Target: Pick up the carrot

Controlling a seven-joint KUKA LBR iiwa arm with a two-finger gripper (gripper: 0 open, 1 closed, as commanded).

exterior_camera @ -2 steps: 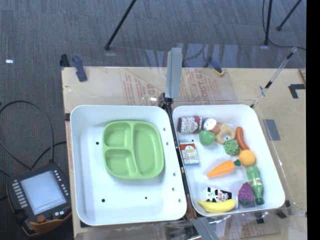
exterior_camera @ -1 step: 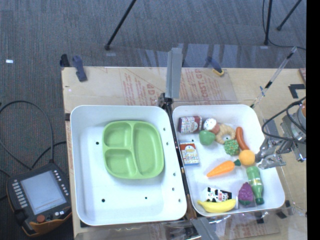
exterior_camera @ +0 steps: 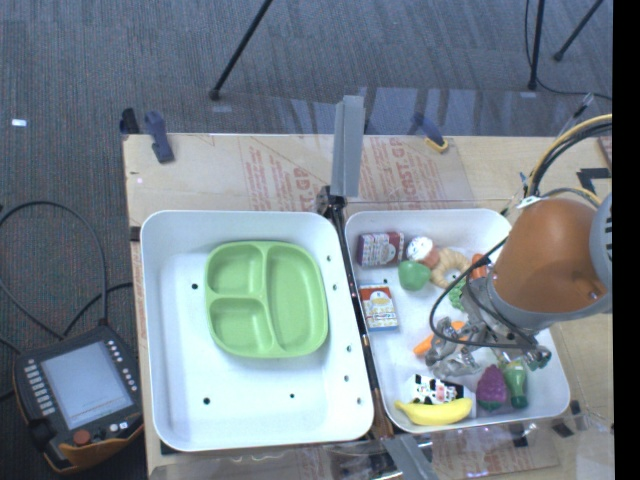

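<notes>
Two white bins sit side by side on the worktop [exterior_camera: 250, 168]. Over the right bin [exterior_camera: 452, 218], the jaws [exterior_camera: 470, 353] hang near the carrot [exterior_camera: 430, 344]; whether they are wide or narrow I cannot tell.

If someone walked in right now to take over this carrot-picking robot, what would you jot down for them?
Gripper: low over the right bin, among the toy food. I cannot tell from this view whether it has hold of anything.

Carrot: a small orange piece lies on the right bin's floor, just left of the gripper, partly hidden by the arm's cables. It looks not yet lifted.

Nearby: banana at the bin's near edge, purple grapes beside it, small box to the left.

Left bin: holds the green divided plate.

Done: arm has reached the carrot's area.
Left: grasp the carrot and raise it.
</notes>
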